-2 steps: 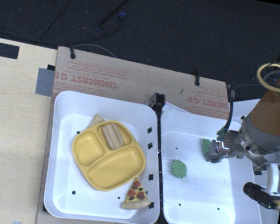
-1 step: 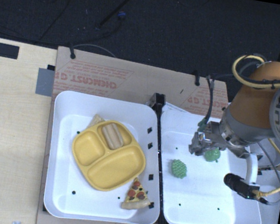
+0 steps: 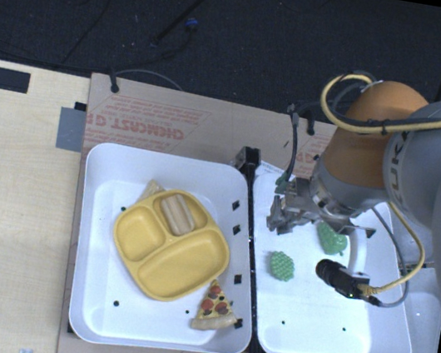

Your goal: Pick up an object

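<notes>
My gripper (image 3: 284, 215) hangs over the left part of the right bin (image 3: 328, 334), just above a small green textured ball (image 3: 281, 266). A second pale green object (image 3: 331, 237) lies to the right of the gripper, partly behind the arm. The fingers point down toward the bin floor, and nothing shows between them. The grey arm with its orange band (image 3: 372, 131) comes in from the right.
The left bin (image 3: 107, 194) holds a yellow divided plate (image 3: 171, 244) with a tan hot-dog-like piece (image 3: 177, 214) in one section, and a toy pizza slice (image 3: 216, 308) near its lower right corner. A black cable plug (image 3: 339, 279) hangs over the right bin.
</notes>
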Motion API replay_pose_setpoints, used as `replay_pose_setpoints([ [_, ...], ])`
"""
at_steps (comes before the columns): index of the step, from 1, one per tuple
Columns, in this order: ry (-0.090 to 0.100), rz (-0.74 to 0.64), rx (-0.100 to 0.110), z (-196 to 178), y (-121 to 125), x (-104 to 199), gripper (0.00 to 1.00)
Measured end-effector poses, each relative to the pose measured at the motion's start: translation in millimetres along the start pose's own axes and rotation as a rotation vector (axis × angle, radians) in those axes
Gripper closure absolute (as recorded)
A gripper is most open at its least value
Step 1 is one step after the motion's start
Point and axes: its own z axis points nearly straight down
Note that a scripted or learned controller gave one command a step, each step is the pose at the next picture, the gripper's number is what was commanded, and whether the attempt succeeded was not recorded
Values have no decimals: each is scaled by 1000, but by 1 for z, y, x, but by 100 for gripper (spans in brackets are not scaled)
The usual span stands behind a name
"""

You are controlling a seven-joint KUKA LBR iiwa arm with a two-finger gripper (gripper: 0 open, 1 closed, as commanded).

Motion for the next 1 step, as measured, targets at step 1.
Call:
replay_pose_setpoints([
  [1, 0, 0, -1, -13, 14, 51, 100],
])
